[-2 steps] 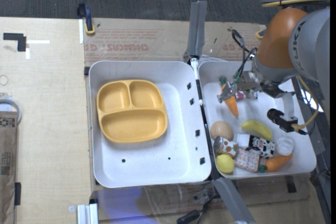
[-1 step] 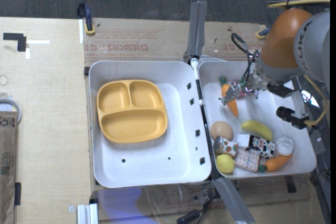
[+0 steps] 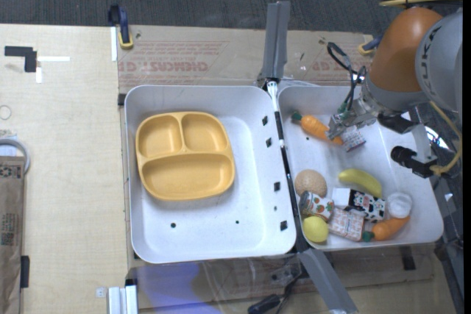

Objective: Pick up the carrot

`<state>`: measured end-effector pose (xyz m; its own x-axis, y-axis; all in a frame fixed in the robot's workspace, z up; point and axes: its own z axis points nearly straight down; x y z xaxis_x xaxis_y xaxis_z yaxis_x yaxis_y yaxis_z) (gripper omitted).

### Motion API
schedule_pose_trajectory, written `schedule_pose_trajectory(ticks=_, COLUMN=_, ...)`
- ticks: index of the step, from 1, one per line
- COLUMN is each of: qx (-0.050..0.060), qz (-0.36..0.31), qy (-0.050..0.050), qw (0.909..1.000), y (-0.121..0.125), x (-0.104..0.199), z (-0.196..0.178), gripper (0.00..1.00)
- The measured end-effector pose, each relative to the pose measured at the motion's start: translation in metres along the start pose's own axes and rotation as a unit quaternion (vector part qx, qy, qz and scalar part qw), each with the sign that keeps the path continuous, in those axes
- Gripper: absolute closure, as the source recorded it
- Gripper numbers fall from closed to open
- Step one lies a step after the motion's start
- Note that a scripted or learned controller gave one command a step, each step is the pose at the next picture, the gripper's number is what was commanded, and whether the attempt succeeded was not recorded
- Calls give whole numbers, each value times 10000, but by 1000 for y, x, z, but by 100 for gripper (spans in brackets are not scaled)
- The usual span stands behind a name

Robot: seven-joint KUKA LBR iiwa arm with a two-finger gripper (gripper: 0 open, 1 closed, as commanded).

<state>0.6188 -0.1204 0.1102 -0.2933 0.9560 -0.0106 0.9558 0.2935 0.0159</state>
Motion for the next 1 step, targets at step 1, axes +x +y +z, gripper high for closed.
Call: schedule_pose_trajectory(ticks=1, qx=84, qz=695, qy=39, qw=9975, y=32, x=53, z=-135, gripper=100)
